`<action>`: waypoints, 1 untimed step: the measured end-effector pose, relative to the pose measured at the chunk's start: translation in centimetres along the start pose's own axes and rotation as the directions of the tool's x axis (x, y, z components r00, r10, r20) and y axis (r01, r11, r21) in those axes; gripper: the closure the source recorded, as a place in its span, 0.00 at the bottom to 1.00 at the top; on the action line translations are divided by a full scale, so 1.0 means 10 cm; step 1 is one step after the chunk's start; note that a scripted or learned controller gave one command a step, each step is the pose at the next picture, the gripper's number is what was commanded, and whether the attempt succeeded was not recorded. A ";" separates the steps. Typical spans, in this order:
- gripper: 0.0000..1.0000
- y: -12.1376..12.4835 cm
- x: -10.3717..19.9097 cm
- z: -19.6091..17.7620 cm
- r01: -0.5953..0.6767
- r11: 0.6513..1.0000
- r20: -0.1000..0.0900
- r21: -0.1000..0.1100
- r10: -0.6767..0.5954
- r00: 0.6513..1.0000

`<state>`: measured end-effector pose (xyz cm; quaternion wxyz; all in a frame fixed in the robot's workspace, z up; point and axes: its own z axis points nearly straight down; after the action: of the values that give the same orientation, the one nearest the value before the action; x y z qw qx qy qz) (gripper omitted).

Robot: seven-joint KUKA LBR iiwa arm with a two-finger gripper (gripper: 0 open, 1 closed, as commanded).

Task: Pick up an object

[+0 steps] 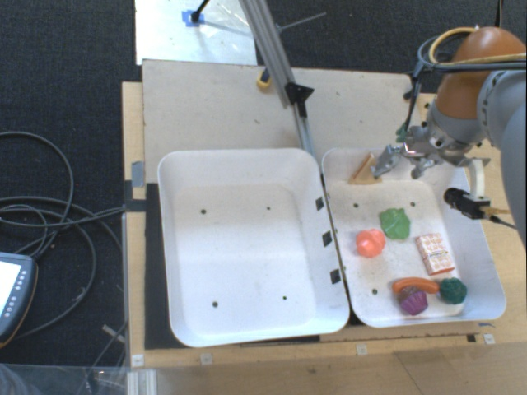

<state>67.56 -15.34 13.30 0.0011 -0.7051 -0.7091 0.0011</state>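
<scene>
In the camera view, nearest the lens along the front edge of the right bin (pixel 494 299), a purple toy (pixel 413 302) sits touching an orange, carrot-like piece (pixel 416 285), with a dark green round toy (pixel 452 290) just beside them toward the bin's front right corner. Farther in, a small red-and-white box (pixel 434 253) lies near the right wall. Toward the bin's middle, an orange-red round toy (pixel 370 243) rests just beside a light green leafy piece (pixel 395 223), the green one slightly farther back. At the back left corner of this bin a tan wedge (pixel 363 169) leans tilted against the rim.

The left bin (pixel 177 171) stands alongside, its right rim touching the right bin's left rim.

The gripper (pixel 405 162) hangs over the back edge of the right bin, just right of the tan wedge. Its two fingers are spread apart with nothing between them; none of the toys is grasped. The grey arm with its orange band (pixel 486 52) reaches in from the right, beyond the bin's back right corner.
</scene>
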 end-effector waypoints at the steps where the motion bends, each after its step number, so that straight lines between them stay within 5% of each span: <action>1: 0.00 -0.01 0.00 0.41 0.003 1.000 -0.003 0.013 -0.003 1.000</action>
<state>67.41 -15.35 9.15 0.0070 -0.7041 -0.7100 0.0047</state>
